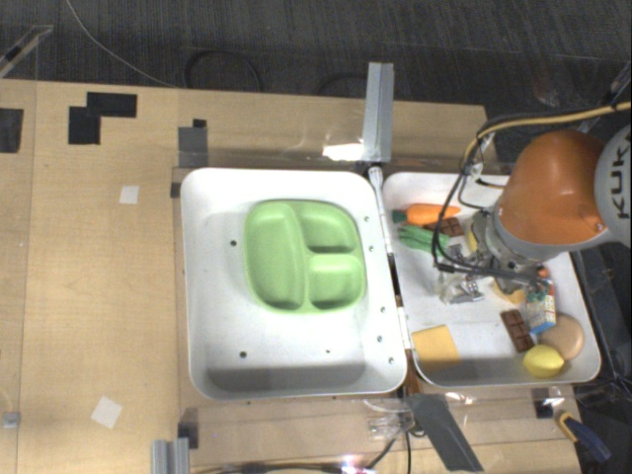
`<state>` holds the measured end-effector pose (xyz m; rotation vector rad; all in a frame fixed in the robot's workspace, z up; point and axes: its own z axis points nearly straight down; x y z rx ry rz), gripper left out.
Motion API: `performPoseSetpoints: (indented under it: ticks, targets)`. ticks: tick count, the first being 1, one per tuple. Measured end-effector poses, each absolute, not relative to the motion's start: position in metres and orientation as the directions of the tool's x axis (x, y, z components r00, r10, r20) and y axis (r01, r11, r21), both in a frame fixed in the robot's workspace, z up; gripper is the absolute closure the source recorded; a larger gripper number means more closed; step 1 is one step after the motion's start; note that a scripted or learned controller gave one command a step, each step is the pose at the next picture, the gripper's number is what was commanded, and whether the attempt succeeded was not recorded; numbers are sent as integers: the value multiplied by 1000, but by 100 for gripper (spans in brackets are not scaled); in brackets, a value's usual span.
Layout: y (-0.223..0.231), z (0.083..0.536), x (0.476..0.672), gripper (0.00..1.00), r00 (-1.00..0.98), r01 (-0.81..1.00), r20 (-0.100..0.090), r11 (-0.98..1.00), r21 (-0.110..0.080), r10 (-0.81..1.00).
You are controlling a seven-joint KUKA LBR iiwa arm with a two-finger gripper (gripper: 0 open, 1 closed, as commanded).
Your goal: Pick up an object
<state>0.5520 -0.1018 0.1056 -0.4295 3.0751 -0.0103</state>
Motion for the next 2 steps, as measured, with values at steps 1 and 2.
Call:
performPoseSetpoints:
  ticks: [1,2]
  targets:
    - [-83,149,594,100,-801,-598,-11,801,-7,-598]
    - [-107,215,663,100,-600,-800,-10,600,-11,-800]
